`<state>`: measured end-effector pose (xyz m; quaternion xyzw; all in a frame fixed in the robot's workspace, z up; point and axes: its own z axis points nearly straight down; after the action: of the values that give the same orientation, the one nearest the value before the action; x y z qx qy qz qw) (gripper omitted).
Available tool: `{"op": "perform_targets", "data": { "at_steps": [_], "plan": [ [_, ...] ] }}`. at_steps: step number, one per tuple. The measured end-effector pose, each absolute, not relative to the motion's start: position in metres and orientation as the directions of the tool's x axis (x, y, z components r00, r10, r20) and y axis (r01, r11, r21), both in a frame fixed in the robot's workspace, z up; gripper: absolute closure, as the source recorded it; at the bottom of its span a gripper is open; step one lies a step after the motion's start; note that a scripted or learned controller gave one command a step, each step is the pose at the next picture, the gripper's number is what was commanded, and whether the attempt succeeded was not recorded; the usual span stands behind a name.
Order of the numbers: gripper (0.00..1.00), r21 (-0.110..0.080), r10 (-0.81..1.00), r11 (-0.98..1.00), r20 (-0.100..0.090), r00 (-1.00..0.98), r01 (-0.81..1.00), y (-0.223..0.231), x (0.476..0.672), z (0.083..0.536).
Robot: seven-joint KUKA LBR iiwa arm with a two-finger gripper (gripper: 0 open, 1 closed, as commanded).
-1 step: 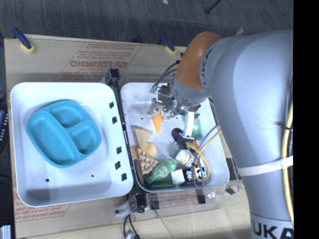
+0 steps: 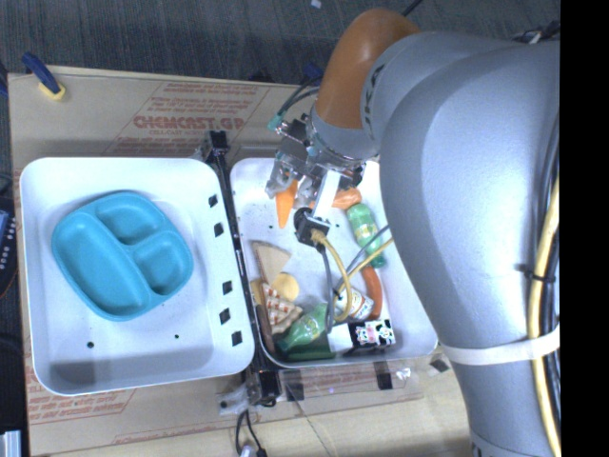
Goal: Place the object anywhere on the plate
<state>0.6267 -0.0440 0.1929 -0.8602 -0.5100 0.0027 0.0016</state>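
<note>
A dark carpeted floor surrounds a cardboard-covered bench [image 2: 190, 112] that bears two shallow white bins side by side. In the camera view, the left bin [image 2: 57, 350] holds a blue divided plate [image 2: 119, 252], lying flat with nothing on it. The right bin [image 2: 249, 184] is crowded with toy food: an orange carrot [image 2: 284, 208] near its upper left, a green piece [image 2: 361, 223], a wedge-shaped slice [image 2: 269, 258], a reddish sausage shape [image 2: 375, 293] and a black-and-white carton [image 2: 371, 333] at the near end. The gripper [image 2: 303, 181] hangs low over the upper part of this bin, with the carrot just at its fingertips, long axis running up and down the picture, tip pointing toward the near end. Whether the carrot is pinched or merely beside the fingers cannot be told, since the wrist hardware and cables overlap it. The plate lies well to the left of the gripper, across the divider between the bins. The arm's grey bulk hides the right bin's far side.
</note>
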Motion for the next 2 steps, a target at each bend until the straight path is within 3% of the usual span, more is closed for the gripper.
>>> {"op": "perform_targets", "data": {
  "at_steps": [1,2],
  "plan": [
    [1.0,-0.012,0.827,-0.562,-0.007,0.562,0.827,0.002,0.595,0.19],
    [1.0,-0.008,0.907,-0.421,-0.001,0.421,0.907,0.081,0.611,0.191]
  ]
}}
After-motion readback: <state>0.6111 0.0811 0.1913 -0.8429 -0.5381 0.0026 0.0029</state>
